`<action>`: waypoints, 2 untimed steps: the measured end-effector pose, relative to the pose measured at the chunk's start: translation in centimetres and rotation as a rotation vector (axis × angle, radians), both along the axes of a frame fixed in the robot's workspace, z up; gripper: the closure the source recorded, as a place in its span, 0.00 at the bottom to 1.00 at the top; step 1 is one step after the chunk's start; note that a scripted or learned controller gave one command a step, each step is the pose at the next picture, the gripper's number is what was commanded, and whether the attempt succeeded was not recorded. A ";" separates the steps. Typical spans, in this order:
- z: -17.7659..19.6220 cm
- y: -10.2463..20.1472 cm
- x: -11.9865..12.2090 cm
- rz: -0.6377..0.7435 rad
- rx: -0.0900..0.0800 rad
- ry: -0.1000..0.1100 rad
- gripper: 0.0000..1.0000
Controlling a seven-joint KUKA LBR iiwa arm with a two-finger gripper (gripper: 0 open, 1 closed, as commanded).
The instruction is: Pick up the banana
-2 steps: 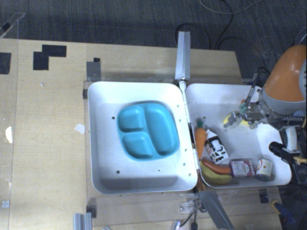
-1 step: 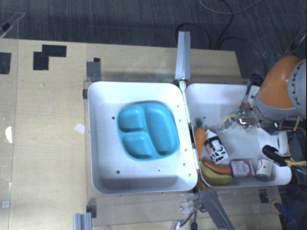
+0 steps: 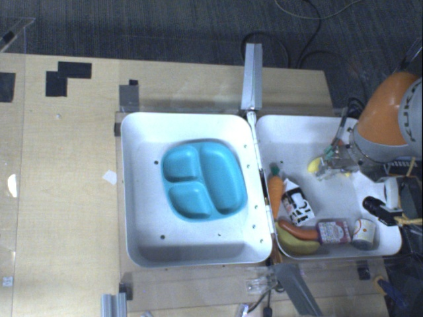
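Banana (image 3: 297,244) down at the right bin's (image 3: 297,127) front edge, touching a black-and-white labelled pack (image 3: 299,207), lettering unreadable; gripper (image 3: 334,160) well apart, over something yellow (image 3: 316,166).

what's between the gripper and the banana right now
Nothing sits on the bare bin floor between the gripper and the banana. But a hot dog lies on the banana's upper edge, and a carrot and a purple packet crowd its ends.

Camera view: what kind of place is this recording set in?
Probably a robotics lab bench for pick tests: two white bins, left and right, on a wooden benchtop, toy food like a banana, and cables on carpet.
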State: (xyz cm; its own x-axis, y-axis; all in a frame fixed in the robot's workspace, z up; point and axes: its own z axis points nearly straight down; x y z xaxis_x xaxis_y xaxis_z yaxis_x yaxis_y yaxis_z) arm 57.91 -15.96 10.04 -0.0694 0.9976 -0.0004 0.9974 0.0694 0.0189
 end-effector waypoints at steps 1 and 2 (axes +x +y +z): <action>9.5 8.5 0.0 -0.143 0.001 0.014 1.00; 5.3 7.4 -7.1 0.048 -0.001 0.016 1.00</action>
State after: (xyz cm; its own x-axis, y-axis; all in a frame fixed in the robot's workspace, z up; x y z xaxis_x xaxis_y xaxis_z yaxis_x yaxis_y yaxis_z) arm 50.83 -8.53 15.33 -0.1169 0.9931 0.0000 0.9931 0.1169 0.0026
